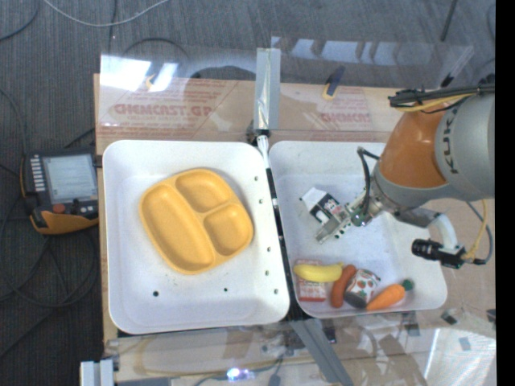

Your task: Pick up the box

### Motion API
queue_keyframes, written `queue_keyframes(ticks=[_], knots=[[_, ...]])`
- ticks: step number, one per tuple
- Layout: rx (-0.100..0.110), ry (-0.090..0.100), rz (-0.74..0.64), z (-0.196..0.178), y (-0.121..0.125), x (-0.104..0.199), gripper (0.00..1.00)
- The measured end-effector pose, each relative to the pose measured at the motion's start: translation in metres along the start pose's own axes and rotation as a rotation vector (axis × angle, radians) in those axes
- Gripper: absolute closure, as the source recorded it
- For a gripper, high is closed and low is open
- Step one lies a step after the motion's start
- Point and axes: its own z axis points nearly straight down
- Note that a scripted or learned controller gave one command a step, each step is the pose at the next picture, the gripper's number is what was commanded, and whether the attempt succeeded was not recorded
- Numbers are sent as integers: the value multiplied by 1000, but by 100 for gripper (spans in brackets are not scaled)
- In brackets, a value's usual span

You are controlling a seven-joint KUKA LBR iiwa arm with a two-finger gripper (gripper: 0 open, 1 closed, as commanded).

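Black and orange, a handheld control pendant lies on the carpet at the far left, off the desk. Next comes the left bin, holding a yellow three-compartment plate near its middle. The right bin carries the small white box with black markings in its middle left part, lying flat. Just to the box's right, the jaws hang low over the bin floor; whether they are open or closed cannot be told. Along the bin's front edge lie a banana, a red pepper, a small printed carton and a carrot, clear of the box. The grey arm with its orange band covers the bin's right side.
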Motion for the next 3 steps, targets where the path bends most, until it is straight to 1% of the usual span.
queue_keyframes(ticks=[1, 2, 3], knots=[[-4, 3, 1, -10, 1, 0, 100], [12, 12, -66, -205, -40, 18, 100], [14, 14, -58, -154, -37, 68, 100]])
